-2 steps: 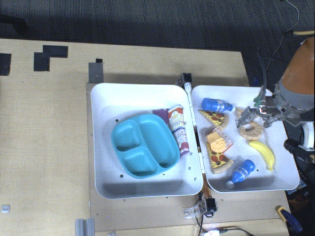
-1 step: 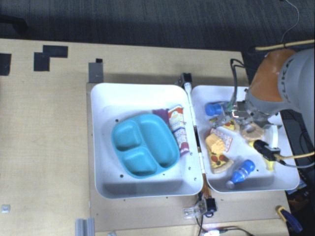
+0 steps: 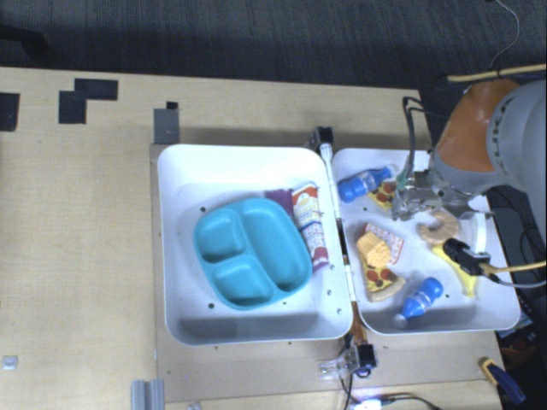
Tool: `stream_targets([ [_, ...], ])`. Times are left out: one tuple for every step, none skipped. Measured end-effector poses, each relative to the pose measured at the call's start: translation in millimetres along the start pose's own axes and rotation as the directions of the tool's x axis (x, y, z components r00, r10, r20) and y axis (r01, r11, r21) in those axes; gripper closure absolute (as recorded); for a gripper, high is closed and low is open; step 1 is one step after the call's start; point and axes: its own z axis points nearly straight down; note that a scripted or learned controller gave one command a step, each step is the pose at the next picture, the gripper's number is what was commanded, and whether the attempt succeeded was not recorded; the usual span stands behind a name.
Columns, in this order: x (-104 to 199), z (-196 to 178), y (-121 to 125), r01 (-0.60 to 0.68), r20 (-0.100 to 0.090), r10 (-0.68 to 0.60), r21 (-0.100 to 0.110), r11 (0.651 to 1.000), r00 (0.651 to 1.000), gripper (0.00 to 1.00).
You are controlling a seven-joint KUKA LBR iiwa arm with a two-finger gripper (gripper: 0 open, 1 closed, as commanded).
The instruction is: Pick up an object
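Observation:
My gripper (image 3: 408,205) hangs low over the upper middle of the right bin (image 3: 506,316), under the grey wrist and its orange band. Just left of it lie a blue bottle (image 3: 359,184) and a small red and yellow piece (image 3: 385,195). A tan, ring-like piece (image 3: 440,226) sits just to its right. Below the gripper are a yellow waffle-like block (image 3: 373,248), a pizza slice (image 3: 382,281), a second blue bottle (image 3: 420,298) and a yellow banana (image 3: 463,265). The wrist hides what lies directly under the gripper.
The left bin (image 3: 171,229) holds a blue divided tray (image 3: 252,250), a red and white packet (image 3: 309,222) along its right wall, and a purple item (image 3: 278,199) behind the tray. Cables run at the right edge and below the bins.

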Motion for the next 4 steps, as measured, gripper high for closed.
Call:
stream_targets([
  [0, 0, 0, 0.000, 0.000, 0.000, 0.000, 1.000, 1.000, 0.00],
  [19, 11, -55, -0.005, 0.001, 0.005, 0.003, 1.000, 1.000, 0.00],
  [20, -1, -53, -0.004, 0.001, 0.004, -0.003, 1.000, 1.000, 1.00],
  [20, -1, -53, -0.004, 0.001, 0.004, -0.002, 1.000, 1.000, 0.00],
])
